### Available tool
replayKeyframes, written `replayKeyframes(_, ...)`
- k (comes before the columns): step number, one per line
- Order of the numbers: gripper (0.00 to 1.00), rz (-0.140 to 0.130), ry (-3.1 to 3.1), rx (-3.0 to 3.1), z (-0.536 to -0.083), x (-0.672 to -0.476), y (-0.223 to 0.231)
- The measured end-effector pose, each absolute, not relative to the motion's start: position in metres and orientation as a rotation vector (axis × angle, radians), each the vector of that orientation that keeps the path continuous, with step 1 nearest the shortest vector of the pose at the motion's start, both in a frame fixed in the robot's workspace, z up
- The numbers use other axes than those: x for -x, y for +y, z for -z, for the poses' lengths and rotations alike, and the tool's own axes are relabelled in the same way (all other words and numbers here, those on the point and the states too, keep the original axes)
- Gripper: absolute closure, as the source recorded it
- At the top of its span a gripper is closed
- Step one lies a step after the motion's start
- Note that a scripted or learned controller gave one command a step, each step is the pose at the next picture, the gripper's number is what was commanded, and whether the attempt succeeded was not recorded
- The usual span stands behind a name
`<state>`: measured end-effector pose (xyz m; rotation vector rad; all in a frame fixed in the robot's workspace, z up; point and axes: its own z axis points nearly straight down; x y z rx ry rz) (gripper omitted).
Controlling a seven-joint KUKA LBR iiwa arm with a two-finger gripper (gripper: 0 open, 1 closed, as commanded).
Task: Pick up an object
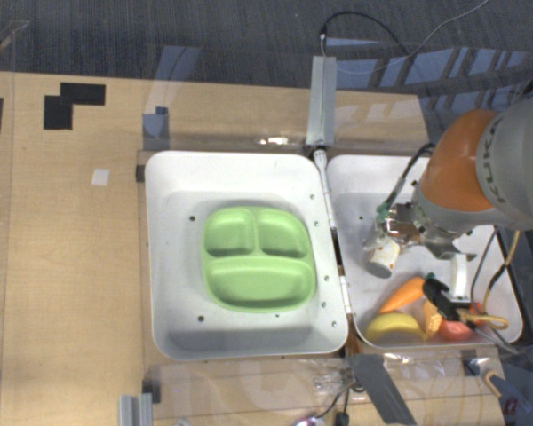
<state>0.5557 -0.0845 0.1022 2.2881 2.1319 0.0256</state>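
Note:
My gripper [389,231] hangs over the middle left of the right bin [355,185], below the grey arm with its orange band. A small white cup-like thing [384,255] sits directly under the gripper, touching or very close to it; whether it is held is unclear. Toward the bin's front lie an orange carrot [401,295], a yellow banana [397,327] and a red piece [458,331], close together.
A green divided plate [258,257] lies in the middle of the left bin [173,193]. A raised divider [330,238] separates the two bins. The arm covers the right bin's right side.

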Motion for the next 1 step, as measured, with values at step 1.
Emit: replayKeyframes(1, 1.0, -0.007, 2.138, -2.297, -0.2138, -0.5694, -0.0295)
